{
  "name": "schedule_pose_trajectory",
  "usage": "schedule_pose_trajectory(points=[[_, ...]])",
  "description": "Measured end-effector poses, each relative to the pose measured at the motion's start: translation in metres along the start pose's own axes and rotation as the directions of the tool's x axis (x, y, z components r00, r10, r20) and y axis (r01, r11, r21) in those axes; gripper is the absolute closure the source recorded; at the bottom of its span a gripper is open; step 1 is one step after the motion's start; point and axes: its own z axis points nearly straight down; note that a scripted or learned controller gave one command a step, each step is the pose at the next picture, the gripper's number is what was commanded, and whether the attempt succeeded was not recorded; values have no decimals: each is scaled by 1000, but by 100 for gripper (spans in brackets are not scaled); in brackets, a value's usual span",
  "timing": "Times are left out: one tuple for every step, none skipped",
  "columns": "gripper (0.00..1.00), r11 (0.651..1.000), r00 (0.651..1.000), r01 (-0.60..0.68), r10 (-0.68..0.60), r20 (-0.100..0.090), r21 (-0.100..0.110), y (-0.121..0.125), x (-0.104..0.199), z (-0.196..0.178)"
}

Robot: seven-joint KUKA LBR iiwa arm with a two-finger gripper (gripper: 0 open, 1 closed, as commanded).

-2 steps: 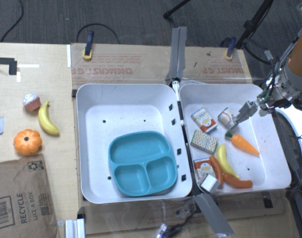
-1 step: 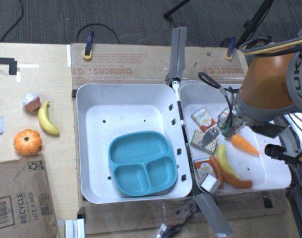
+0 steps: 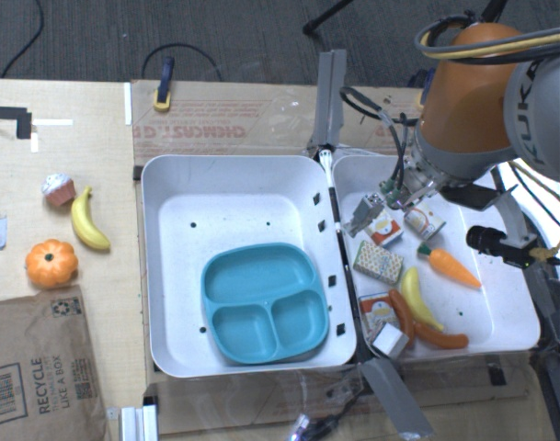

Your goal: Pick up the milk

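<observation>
In the right bin [image 3: 500,338], a small white and red carton with a grey gabled end [image 3: 382,324] lies near the front left corner; it looks like the milk. My gripper [image 3: 366,215] hangs over the bin's back left part, close to the divider. It is well behind that carton and just left of a small red and white box [image 3: 386,233]. Nothing shows between the gripper's tips. The orange-banded wrist [image 3: 468,90] looms above the back of the bin.
The right bin also holds a small can [image 3: 421,222], a carrot [image 3: 451,267], a speckled cracker box [image 3: 378,263], a banana [image 3: 416,299] and a red sausage [image 3: 427,331]. A blue divided plate [image 3: 261,299] sits in the left bin [image 3: 169,246]. A cupcake, banana and pumpkin lie on the bench at left.
</observation>
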Motion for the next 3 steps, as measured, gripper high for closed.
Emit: schedule_pose_trajectory(points=[[0, 1000, 1000, -20, 20, 0, 0, -23, -86, 35], [0, 994, 994, -110, 110, 1, 0, -95, -115, -118], [0, 1000, 1000, -2, 2, -2, 0, -98, -148, 39]])
